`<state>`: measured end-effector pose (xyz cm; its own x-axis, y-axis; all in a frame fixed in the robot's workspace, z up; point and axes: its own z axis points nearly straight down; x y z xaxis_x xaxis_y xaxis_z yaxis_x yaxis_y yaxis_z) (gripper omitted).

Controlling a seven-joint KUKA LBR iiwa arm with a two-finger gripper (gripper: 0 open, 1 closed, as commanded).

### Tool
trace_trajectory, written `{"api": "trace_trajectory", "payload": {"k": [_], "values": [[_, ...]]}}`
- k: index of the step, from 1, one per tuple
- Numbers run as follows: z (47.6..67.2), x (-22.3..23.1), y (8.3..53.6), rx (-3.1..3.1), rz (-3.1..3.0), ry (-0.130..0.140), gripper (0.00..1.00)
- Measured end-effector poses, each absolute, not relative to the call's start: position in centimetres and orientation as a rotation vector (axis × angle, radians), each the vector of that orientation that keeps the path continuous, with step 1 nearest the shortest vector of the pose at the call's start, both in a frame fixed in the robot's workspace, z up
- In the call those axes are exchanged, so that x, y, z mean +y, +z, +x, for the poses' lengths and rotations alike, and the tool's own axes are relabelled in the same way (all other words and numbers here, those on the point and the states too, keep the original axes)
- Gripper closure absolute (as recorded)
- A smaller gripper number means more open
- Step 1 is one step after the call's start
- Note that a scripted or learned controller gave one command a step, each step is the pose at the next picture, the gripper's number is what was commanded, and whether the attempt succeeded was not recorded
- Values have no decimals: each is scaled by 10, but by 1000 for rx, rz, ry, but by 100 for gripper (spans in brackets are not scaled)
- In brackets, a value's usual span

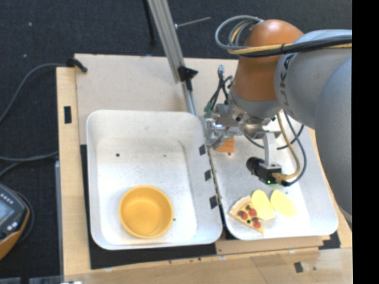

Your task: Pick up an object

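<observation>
**Arm over right bin, jaw state unreadable**

Arm (278, 70) reaches in from 3 o'clock. Gripper (224, 136) sits low at the 10 o'clock corner of the right bin (308, 218), right at the divider. Small orange item (224, 148) directly under it; can't tell if jaws are apart, together, or on it. Pizza slice (246, 215) and two yellow pieces (272, 205) lie at the bin's 6 o'clock, touching each other. Yellow bowl (145, 212) upright at 6 o'clock of the left bin (106, 129).

A pale wooden bench (124, 81) stands on dark carpet (71, 16); a black cable (26, 84) trails left of the bench.
</observation>
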<state>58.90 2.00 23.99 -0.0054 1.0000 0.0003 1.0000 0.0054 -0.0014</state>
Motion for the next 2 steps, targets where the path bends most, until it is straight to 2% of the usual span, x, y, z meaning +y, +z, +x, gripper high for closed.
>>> {"api": "trace_trajectory", "payload": {"k": [1, 2], "values": [[597, 75, 230, -2230, -2214, -3, 100], [597, 71, 231, -2226, -2220, -1, 0]]}}
